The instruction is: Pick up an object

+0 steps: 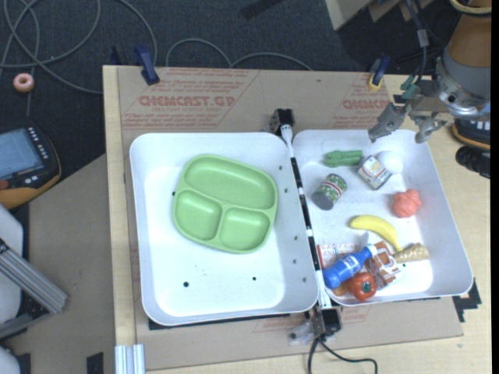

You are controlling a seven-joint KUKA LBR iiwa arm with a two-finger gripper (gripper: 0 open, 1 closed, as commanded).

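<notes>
While the arm's jaws (407, 125) are hanging spread open and empty over the right white bin (451, 232), the small white round object (391, 160) sitting just below is probably looking light, smooth and slippery, so I'd be pinching its middle.

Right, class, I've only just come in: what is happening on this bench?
A grey robot arm's pincer hangs open above the far edge of the right white bin, holding nothing. Below lie a yellow banana, a green-labelled can, a pink lumpy toy and a blue bottle. The left white bin holds a green divided plate.
</notes>
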